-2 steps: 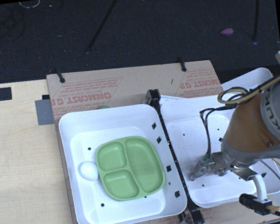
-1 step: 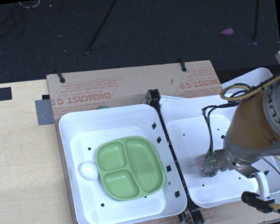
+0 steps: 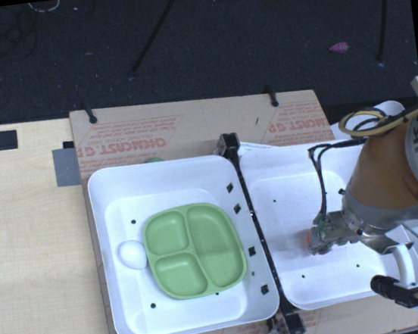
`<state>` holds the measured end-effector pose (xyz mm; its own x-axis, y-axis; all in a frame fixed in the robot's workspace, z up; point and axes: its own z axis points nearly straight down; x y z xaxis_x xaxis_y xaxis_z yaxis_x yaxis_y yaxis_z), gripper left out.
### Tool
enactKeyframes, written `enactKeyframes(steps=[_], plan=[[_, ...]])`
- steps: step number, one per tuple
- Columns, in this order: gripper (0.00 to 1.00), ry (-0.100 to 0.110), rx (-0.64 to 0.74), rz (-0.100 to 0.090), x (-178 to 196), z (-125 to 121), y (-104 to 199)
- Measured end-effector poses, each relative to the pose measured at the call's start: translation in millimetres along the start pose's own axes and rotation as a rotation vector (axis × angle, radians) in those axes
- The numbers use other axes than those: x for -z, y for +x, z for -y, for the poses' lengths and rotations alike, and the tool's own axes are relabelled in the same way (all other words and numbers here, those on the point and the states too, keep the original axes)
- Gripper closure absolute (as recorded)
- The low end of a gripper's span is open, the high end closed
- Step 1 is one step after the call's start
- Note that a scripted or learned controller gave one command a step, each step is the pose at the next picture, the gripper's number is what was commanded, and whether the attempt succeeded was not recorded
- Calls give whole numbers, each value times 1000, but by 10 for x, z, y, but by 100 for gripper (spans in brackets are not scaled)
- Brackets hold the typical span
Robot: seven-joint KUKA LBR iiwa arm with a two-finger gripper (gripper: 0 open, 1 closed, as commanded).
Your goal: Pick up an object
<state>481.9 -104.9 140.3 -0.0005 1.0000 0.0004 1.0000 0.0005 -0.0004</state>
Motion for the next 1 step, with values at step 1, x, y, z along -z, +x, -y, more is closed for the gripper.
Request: enactKeyframes(steps=[1], plan=[[100,-1,0,0,451,-40,-79]])
